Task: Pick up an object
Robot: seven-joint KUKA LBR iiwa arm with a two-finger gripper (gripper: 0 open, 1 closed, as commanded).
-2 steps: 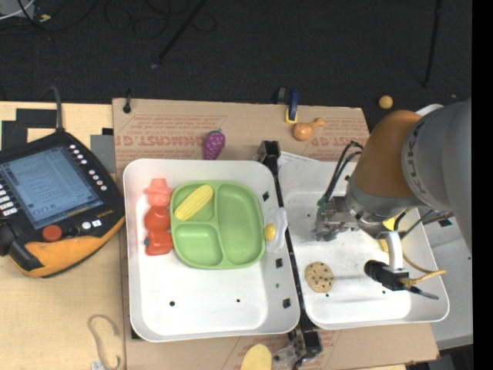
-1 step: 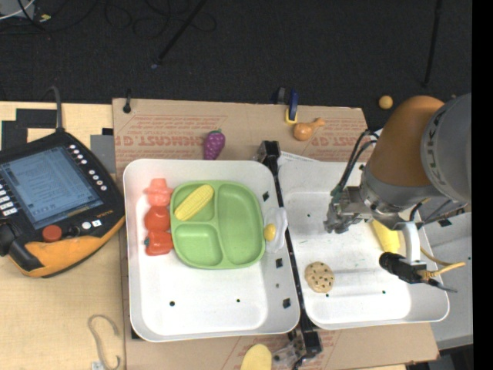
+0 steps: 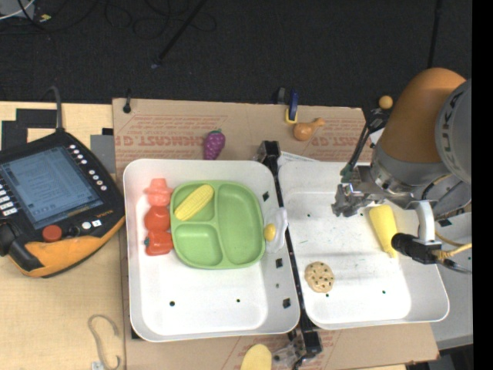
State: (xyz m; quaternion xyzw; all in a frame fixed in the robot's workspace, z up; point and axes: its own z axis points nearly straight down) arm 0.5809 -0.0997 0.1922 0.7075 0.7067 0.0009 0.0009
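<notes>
In the right bin (image 3: pixel 431 307) lie a round chocolate-chip cookie (image 3: pixel 318 276) near the front left and a yellow banana-shaped piece (image 3: pixel 383 226) at the right. My gripper (image 3: pixel 348 201) hangs low over the right bin's back half, just left of the yellow piece and apart from the cookie. Nothing shows in its grasp. The left bin (image 3: pixel 200 307) holds a green divided plate (image 3: pixel 223 241) with a corn cob (image 3: pixel 192 200) on it. Beside the plate stand a red bottle (image 3: pixel 157 231) and a pink one (image 3: pixel 158 191).
A small yellow item (image 3: pixel 270 232) sits at the divide between the bins. Purple grapes (image 3: pixel 214 142) and an orange pear (image 3: pixel 306 129) lie on the cardboard behind. A lemon (image 3: pixel 256 356) lies in front. A teach pendant (image 3: pixel 50 199) rests at the left.
</notes>
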